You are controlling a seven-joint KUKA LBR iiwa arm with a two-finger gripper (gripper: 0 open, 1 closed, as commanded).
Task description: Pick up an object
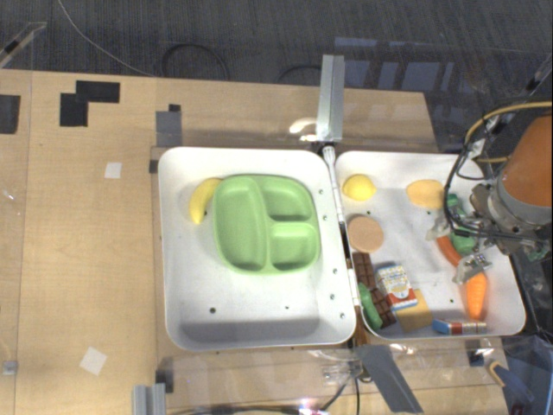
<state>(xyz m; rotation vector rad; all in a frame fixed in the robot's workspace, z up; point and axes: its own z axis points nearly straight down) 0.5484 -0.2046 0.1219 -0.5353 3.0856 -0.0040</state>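
Nearest, in the right bin (510, 322), a marker (458, 326) lies by the front rim, a carrot (476, 294) just behind it; beside them a small carton (396, 284) and chocolate bar (367, 277); the fingers (467, 236) hang over the carrot's top, their opening impossible to tell; further back a lemon (359, 187); the left bin (186, 318) holds a green tray (263, 221) and banana (202, 199).

No text, number or brand could be read anywhere. The small carton (396, 285) in the right bin (516, 318), lying at about 6 o'clock from the round tan disc (365, 232), bore a printed blue, white and orange label, but its lettering was too small and blurred to make out. The marker-like stick (458, 326) at the bin's 5 o'clock corner carried colour bands only, nothing legible.
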